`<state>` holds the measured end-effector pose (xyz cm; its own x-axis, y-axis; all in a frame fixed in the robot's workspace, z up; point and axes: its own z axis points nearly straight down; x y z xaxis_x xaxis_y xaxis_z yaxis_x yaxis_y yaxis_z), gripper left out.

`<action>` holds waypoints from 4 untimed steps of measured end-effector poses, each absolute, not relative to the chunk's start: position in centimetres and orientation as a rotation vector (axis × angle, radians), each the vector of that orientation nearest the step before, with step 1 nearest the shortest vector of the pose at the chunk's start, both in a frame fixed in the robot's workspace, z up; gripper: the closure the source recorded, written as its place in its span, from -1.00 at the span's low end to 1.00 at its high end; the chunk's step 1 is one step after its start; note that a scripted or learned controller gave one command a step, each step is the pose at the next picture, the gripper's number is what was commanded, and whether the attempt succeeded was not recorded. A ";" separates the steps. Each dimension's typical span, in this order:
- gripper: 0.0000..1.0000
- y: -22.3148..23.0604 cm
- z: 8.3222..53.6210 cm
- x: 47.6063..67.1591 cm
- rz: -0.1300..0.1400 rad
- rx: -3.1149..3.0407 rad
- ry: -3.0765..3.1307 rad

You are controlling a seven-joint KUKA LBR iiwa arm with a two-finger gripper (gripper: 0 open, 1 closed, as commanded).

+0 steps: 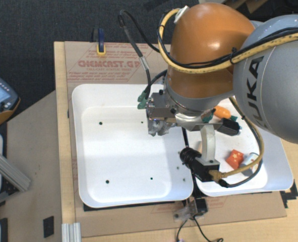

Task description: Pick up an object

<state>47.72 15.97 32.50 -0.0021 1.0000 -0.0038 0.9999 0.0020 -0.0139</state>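
Arm (224, 74) hangs low over the seam between the bins, gripper (158, 127) at the left bin's (88, 150) right edge. Red block (234, 159) lies in the right bin (280, 178), tilted, long axis unclear. Orange piece (221, 113) sits beyond it, pointing left-right

Bench (63, 135) with two white bins (118, 150)

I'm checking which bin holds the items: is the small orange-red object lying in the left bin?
No. The orange-red object lies in the right bin, beside the arm's cables; the left bin shows bare white floor.
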 end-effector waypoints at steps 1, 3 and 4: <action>1.00 22.9 35.9 47.9 -0.008 -2.212 -2.230; 1.00 16.0 27.5 48.0 -0.001 -2.232 -2.215; 1.00 18.7 8.5 47.8 0.001 -2.221 -2.221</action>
